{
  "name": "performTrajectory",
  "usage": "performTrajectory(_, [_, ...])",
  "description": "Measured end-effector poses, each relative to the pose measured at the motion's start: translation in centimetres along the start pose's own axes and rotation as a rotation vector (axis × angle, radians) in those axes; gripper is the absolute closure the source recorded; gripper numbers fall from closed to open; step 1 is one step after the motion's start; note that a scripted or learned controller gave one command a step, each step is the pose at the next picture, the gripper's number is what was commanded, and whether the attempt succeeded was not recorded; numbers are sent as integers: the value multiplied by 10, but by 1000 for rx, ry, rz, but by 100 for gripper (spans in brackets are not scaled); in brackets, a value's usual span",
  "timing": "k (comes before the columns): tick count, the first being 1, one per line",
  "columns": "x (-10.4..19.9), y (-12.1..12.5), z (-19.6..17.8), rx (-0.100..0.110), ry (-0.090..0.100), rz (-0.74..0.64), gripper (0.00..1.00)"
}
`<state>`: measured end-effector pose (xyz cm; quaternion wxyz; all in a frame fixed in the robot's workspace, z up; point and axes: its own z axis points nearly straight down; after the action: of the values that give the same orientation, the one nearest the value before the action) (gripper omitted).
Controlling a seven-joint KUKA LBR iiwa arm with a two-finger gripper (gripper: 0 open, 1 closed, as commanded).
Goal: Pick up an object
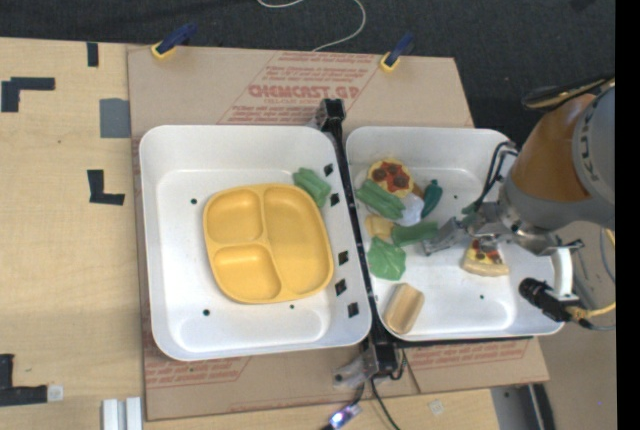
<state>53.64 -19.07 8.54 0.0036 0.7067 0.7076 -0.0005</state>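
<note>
Two white bins point(160, 218); claw point(450, 236) low among right-bin toys, its grip impossible to tell.

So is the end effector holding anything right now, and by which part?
Cannot be told: the end effector sits low among the toys in the right bin, its tips too small to read.
</note>
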Motion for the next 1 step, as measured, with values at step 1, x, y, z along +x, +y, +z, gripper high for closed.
performTrajectory(1, [-2,2,-14,-8,-5,2,100])
